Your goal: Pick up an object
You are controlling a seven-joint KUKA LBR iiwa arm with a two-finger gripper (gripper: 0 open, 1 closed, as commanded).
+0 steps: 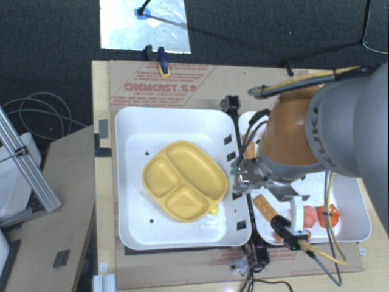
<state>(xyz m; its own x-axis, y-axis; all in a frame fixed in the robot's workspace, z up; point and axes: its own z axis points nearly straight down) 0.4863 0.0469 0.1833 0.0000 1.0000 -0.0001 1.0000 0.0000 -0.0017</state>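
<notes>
Yellow divided tray (185, 180) lies in left bin (130, 163) | orange and red items (316, 216) in right bin (363, 224), under arm (340, 126) | tool (243, 178) at the divider beside the tray, grip state: you cannot tell | your risk: tool clips bin wall, misses.

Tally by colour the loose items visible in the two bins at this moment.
Yellow: 1, the divided tray in the left bin.
Orange-brown: 1, a stick-shaped item in the right bin.
Red-orange: 1, a small item in the right bin, partly behind the arm.
Total: 3 visible; the arm covers much of the right bin, so more may be hidden.
</notes>
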